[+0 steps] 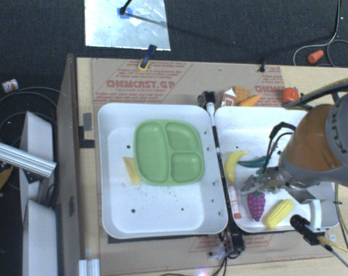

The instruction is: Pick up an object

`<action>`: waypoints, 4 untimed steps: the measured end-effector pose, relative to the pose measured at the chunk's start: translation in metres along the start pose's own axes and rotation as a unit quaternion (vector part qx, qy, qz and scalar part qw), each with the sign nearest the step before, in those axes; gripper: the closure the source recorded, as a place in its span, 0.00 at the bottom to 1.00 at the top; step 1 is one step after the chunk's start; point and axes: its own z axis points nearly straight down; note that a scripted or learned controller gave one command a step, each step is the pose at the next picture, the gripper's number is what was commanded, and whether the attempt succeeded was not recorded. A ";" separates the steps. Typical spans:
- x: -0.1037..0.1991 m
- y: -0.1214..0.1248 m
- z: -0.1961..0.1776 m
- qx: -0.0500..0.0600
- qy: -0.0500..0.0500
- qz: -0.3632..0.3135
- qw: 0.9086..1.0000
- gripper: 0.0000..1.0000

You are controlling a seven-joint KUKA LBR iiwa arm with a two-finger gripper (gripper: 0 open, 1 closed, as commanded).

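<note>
The arm's pincer hangs low in the right bin, directly above the purple grapes (apparently touching them); how far its tips are parted cannot be told. A banana lies left of the pincer, yellow corn right of the grapes.

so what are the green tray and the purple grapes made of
Green tray: looks like moulded plastic, matte, one even pale green, with rounded pressed compartments. Purple grapes: probably toy plastic or rubber, uniform magenta with a slight sheen; too small to tell which.
</note>
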 end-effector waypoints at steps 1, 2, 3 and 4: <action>-0.007 0.001 0.014 -0.002 -0.001 0.002 1.000 0.00; -0.009 0.001 0.013 -0.002 -0.001 0.002 1.000 0.00; -0.012 0.002 -0.041 -0.005 -0.002 0.001 1.000 0.00; -0.001 0.000 -0.001 0.000 0.000 0.001 1.000 0.00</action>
